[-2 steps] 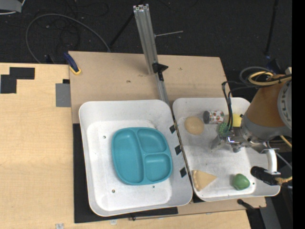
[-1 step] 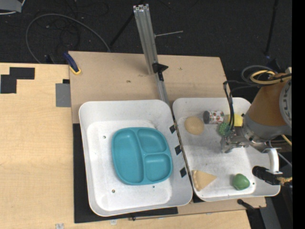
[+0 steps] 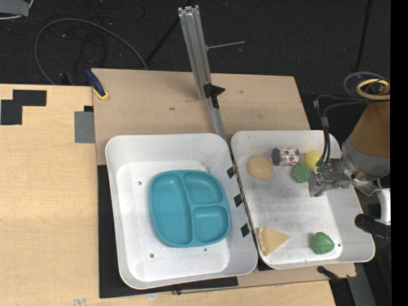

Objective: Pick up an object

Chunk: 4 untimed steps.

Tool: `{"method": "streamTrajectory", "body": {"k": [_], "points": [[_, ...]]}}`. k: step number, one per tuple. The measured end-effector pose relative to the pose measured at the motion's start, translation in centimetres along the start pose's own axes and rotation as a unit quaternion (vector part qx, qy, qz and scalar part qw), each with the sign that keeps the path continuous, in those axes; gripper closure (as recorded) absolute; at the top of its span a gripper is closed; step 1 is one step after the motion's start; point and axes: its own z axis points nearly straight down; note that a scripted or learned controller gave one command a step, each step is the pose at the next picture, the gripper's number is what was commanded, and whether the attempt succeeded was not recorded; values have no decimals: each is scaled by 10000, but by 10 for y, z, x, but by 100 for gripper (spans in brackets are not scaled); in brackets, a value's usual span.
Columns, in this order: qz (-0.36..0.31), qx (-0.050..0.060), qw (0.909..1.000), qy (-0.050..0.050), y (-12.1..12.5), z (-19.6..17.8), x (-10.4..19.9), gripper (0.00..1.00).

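Now: gripper [image 3: 317, 185] lowered just beside green knobbly ball [image 3: 301, 173]; finger state cannot be told.
Ball judged light, soft, grippy; best pinched across its middle.

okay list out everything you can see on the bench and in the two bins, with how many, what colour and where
bins: 2, white, side by side on the bench
divided plate: 1, teal, middle of left bin
round lump: 1, tan, upper left of right bin
small can: 1, white with red spots, top of right bin
bumpy ball: 1, green, beside the gripper
yellow object: 1, yellow, by the bumpy ball
wedge: 1, tan, lower left corner of right bin
smooth lump: 1, green, lower right of right bin
metal post: 1, silver, behind the bins
arm: 1, grey and orange, right
gripper: 1, dark, over right bin
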Motion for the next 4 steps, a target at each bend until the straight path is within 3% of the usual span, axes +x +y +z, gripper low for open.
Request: {"method": "streamTrajectory", "body": {"k": [1,2,4], "points": [[-28,-3,10000,-1,-6,-59,3,100],[-30,4,10000,2,-6,-68,2,100],[-32,18,10000,8,15,-56,99,100]]}}
